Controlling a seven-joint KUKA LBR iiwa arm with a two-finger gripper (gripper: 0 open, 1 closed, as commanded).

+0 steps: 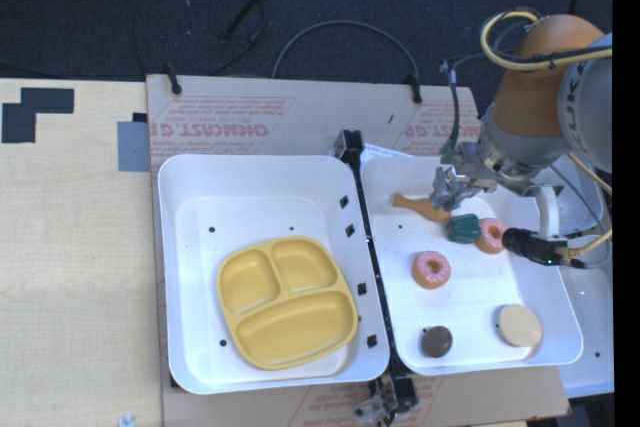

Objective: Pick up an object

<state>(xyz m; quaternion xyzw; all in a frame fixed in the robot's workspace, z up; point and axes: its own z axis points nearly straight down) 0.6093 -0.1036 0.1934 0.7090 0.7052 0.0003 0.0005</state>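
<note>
Camera view: the gripper (452,187) hangs over the right bin's (560,340) far edge, whether open or closed I cannot tell. Just beneath lies the orange tool (422,206), long axis along that edge; a green block (463,228) sits just nearer.

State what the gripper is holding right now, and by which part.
Cannot be told. The gripper sits low in the right bin, just above the orange stick-shaped piece and beside the green block, but no hold shows.
</note>
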